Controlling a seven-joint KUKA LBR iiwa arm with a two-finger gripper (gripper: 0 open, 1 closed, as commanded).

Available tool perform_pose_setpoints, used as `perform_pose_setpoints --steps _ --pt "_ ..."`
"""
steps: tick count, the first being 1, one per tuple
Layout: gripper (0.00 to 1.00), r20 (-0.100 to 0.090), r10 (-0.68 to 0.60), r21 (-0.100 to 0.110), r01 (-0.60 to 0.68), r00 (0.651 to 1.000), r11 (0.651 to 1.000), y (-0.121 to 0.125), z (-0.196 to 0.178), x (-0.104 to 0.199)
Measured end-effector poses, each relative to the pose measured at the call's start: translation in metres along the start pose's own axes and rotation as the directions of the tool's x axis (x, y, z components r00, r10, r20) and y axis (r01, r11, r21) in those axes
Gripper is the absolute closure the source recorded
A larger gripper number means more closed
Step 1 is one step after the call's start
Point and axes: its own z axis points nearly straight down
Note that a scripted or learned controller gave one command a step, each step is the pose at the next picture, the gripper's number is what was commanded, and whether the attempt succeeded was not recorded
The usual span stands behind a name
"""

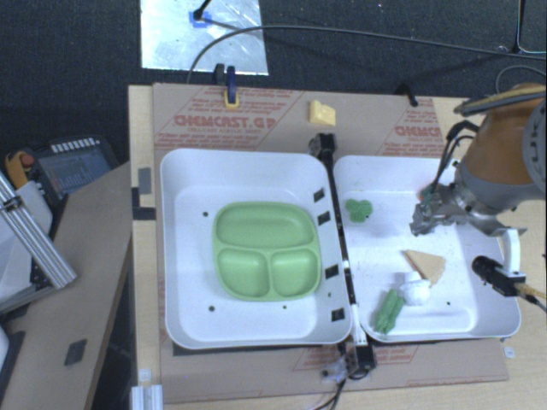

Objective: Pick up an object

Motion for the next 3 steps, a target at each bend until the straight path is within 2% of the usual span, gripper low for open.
perform_pose_setpoints --steps 2,3 --pt "1.0 0.001 -0.001 -0.003 0.001 1.0 1.0 0.01 -0.105 -0.018" --pt "1.0 -0.002 -0.004 0.003 0.004 1.0 1.0 -0.007 -0.097 0.026"
